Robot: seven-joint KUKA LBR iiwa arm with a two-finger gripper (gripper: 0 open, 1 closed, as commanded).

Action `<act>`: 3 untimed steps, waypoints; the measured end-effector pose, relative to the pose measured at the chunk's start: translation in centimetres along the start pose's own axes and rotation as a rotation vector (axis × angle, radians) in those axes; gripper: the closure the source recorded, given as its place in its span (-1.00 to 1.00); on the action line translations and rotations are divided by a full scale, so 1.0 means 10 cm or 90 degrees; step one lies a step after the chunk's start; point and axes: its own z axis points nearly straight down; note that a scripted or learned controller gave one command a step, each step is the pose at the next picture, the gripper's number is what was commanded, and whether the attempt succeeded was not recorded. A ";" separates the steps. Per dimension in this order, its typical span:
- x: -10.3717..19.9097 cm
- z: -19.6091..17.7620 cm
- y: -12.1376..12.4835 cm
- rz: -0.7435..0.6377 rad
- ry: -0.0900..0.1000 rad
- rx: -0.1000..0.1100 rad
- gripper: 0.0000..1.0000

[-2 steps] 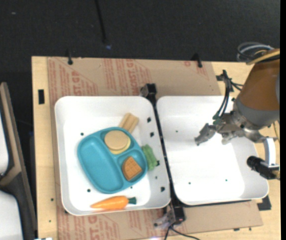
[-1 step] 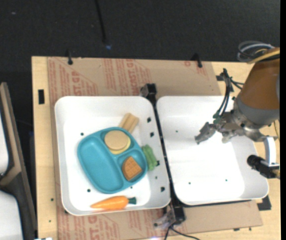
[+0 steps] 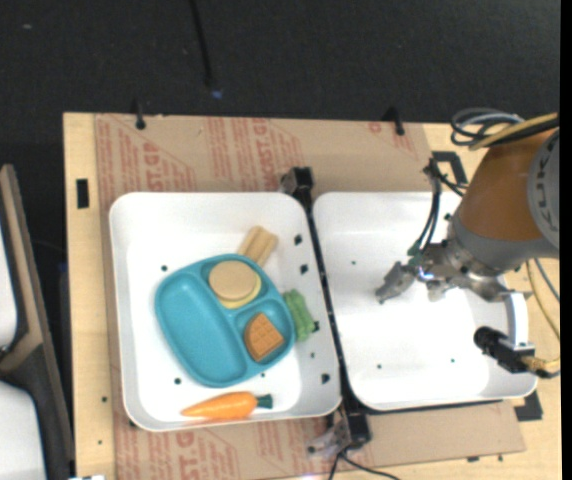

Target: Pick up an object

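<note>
End effector (image 3: 398, 283): over right bin (image 3: 386, 368), nothing gripped, finger state unclear | targets in left bin (image 3: 136, 268): divided blue tray (image 3: 191, 328), carrot (image 3: 224, 405) | likely pre-reach.

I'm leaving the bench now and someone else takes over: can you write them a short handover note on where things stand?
Gripper: over the right white bin, nothing seen between its fingers.
Left white bin holds everything: blue compartment tray carrying a round tan biscuit and an orange waffle square; tan wooden block and green piece at the tray's edge; orange toy carrot near the front wall.
Done: nothing picked.
Left: move to the left bin, grasp one object, lift.
</note>
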 end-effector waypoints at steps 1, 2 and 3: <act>0.00 0.52 -0.01 0.000 0.000 0.000 -1.00; -0.01 0.39 0.01 0.002 -0.001 -0.003 1.00; -0.05 -0.16 -0.08 0.001 -0.001 -0.005 1.00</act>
